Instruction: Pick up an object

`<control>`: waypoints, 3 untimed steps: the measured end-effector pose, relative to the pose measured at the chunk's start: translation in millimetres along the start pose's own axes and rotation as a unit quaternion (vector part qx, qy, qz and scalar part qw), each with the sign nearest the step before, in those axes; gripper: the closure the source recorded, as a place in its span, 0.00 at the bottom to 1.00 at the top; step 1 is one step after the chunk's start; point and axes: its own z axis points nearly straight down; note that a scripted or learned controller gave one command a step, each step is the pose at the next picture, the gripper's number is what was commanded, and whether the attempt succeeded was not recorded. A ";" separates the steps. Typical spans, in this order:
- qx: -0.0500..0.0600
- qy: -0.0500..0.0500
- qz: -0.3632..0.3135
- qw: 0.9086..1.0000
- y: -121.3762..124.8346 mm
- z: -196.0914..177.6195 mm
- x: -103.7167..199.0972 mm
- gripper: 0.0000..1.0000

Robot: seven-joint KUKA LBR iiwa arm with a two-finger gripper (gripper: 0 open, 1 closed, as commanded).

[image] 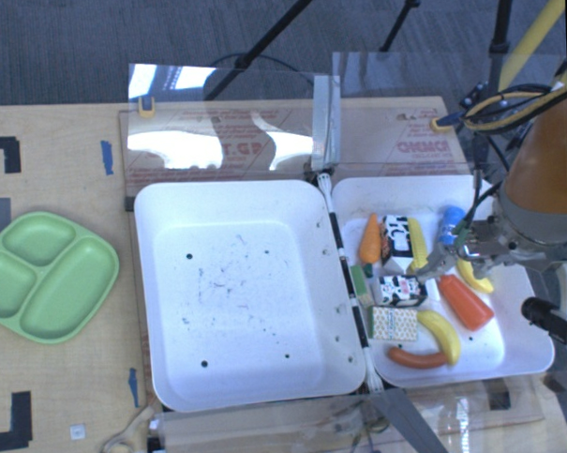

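Bottom edge of the frame: a loop of cord (119, 442) lies on the wooden bench (56, 174) at lower left, near the left bin's front corner.

Left bin (239, 279), centre of the frame: white floor with faint blue scribble marks and a few small dark holes.

Right bin (523, 351), right of centre, holds the toys. Nearest the front wall lies a red sausage (416, 359). Just above it, a yellow banana (442, 336) curves along its right end. Left of the banana sits a pale speckled cracker square (395, 324). Above that, a black-and-white patterned block (400, 290). To the right, an orange-red pepper-like piece (466, 303) lies at a slant. A thin green strip (360, 285) lies along the bin's left wall.

Farther back: an orange carrot (369, 241), upright in the frame, beside a second black-and-white carton (395, 235), with a yellow piece (417, 246) touching its right side. A blue object (449, 225) sits at the upper right of the cluster, and another yellow piece (477, 276) shows below the gripper.

The gripper (451, 254) reaches in from the right edge, over the middle of the right bin, its tip near the yellow and blue pieces. Whether its jaws are wide or narrow, I cannot tell.

Left edge: a green divided plate (46, 275) on the bench. Far side: a clear plastic sheet (223, 130) behind the bins.
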 end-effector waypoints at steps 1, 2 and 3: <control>-0.005 0.000 -0.015 1.000 42.6 106.9 -61.1 0.00; -0.005 0.000 -0.014 1.000 42.0 98.3 -61.9 1.00; -0.002 -0.001 0.049 0.999 128.7 -3.4 -16.6 1.00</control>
